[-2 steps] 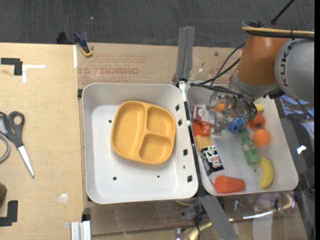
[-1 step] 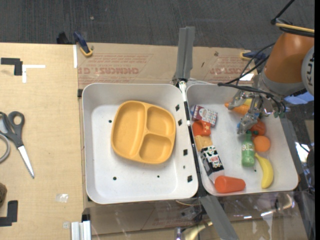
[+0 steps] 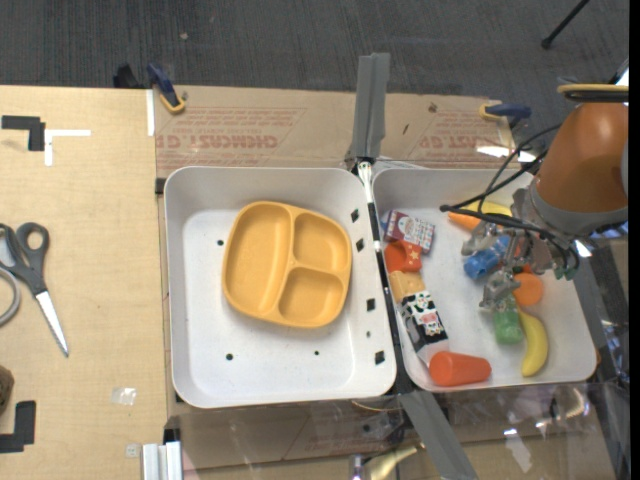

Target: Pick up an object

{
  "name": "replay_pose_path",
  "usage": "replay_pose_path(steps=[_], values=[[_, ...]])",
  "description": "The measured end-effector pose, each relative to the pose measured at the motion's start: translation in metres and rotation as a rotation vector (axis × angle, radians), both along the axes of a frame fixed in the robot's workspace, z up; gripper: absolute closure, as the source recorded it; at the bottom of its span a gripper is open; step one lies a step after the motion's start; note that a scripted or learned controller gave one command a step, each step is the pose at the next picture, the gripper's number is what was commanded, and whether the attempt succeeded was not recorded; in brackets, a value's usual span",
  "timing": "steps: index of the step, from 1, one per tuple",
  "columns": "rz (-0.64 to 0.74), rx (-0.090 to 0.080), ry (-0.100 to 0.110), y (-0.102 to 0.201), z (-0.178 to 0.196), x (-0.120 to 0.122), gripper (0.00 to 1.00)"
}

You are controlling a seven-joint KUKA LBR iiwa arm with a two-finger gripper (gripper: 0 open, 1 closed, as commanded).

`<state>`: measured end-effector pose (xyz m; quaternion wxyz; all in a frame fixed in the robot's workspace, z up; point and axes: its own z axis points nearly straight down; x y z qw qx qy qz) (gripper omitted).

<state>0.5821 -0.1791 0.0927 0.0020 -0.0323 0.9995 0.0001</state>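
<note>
The right bin (image 3: 575,373) holds several small toys. A blue piece (image 3: 481,263) lies by an orange ball (image 3: 529,290), with a green piece (image 3: 508,326) and a yellow banana (image 3: 536,345) below them. An orange cup (image 3: 460,368) lies on its side at the front. A black-and-white carton (image 3: 424,316), a red piece (image 3: 402,258) and a red-and-white box (image 3: 410,230) line the left wall. An orange carrot shape (image 3: 463,220) sits at the back. My gripper (image 3: 503,276) hangs low among the blue piece, the ball and the green piece, under the grey and orange arm (image 3: 590,163).
The left bin (image 3: 190,298) bears a yellow divided plate (image 3: 287,264). Scissors (image 3: 35,278) lie on the wooden bench at the far left. A grey bar (image 3: 370,108) runs back from between the bins, and black cables (image 3: 510,173) trail from the arm.
</note>
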Motion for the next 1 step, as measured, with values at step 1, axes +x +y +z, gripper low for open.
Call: replay_pose_path(steps=[1], values=[[-0.048,0.001,0.001,0.0110,-0.0003,-0.0065,0.00]])
